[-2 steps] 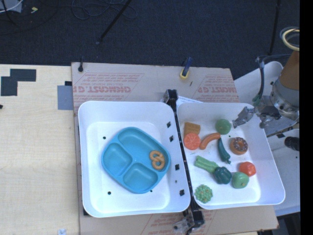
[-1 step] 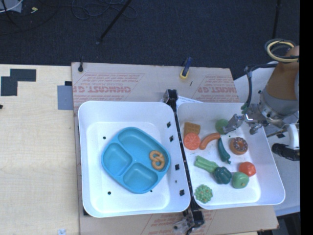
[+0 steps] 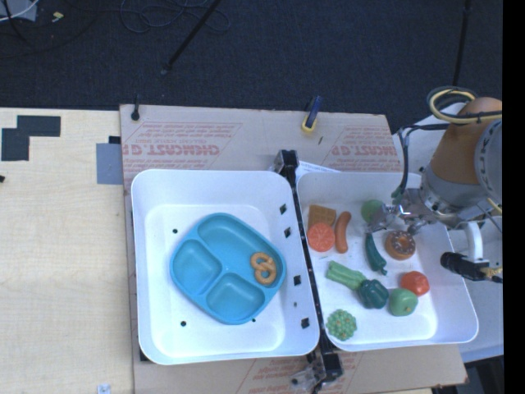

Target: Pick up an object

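The pincer (image 3: 399, 222) hangs low over the back part of the right bin (image 3: 459, 322), just above a brown doughnut (image 3: 400, 245) with a speckled top; whether the metal tips are spread or pressed together cannot be told, since they blur into the toy below. No object can be seen between them. Just left of the doughnut lies a dark green cucumber (image 3: 374, 253), and behind that a small green round fruit (image 3: 372, 210). Farther left, near the divider, an orange-brown toast slice (image 3: 321, 217) touches a round orange-red slice (image 3: 321, 237), with a red-brown sausage (image 3: 342, 231) beside them. Toward the front of the bin lie a light green stalk (image 3: 344, 274) joined to a dark green broccoli head (image 3: 373, 294), a green apple (image 3: 403, 303), a red tomato (image 3: 415, 282) and a bumpy green ball (image 3: 342, 325).

The left bin (image 3: 156, 335) carries a blue compartment plate (image 3: 201, 273), and a pretzel (image 3: 263, 267) rests on its right side near the divider ridges. Both bins sit on a cardboard sheet (image 3: 205, 142) on the bench (image 3: 57, 261). The arm (image 3: 463, 154), with its orange band, reaches in from the right.
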You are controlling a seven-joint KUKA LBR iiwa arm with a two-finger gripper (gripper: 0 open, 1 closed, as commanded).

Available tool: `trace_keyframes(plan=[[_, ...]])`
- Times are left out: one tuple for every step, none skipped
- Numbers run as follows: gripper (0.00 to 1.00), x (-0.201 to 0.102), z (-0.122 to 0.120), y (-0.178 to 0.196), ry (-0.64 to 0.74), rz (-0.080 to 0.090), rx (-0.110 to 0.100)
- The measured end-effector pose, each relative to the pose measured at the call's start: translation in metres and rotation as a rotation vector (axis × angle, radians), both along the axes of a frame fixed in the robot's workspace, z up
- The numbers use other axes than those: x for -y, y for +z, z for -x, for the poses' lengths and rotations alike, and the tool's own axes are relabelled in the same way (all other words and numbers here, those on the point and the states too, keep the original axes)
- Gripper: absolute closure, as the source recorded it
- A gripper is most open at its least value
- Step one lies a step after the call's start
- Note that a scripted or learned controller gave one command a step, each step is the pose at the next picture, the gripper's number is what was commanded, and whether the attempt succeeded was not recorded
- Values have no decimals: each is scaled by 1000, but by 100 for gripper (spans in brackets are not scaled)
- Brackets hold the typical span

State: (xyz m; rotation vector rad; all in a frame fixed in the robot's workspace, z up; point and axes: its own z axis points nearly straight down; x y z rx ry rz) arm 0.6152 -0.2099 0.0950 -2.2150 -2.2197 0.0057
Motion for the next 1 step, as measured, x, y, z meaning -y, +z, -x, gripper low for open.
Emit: trace_keyframes(plan=[[0,-2,0,-8,2,0,3]])
